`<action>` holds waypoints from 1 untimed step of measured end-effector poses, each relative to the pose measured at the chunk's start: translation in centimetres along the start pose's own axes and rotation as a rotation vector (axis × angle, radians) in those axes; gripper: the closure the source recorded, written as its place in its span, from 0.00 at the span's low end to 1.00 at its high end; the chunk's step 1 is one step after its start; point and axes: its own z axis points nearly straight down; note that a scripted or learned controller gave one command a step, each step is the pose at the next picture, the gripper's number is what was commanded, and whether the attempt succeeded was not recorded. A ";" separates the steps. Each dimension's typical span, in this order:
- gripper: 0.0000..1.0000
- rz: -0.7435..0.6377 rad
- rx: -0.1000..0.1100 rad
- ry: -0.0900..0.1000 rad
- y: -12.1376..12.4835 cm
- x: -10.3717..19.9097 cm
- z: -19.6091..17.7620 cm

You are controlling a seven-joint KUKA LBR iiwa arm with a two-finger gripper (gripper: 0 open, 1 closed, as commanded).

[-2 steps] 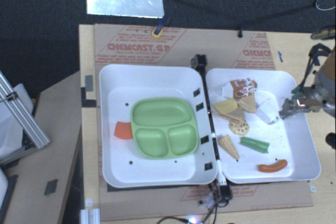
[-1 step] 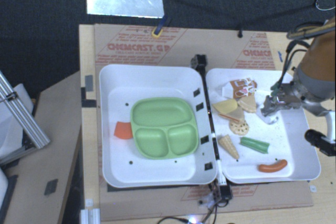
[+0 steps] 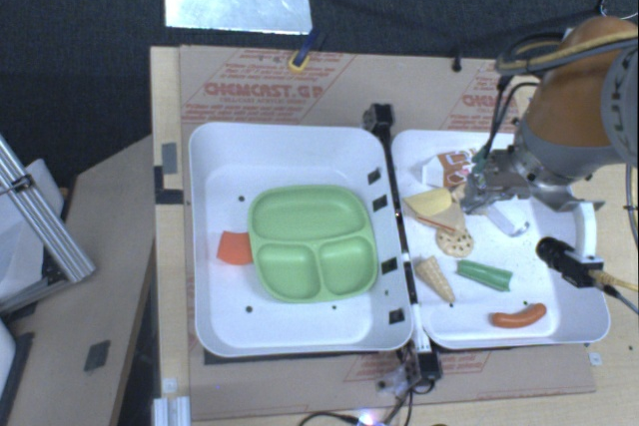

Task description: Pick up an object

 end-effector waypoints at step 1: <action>1.00 0.001 -0.001 0.000 1.8 5.4 -0.1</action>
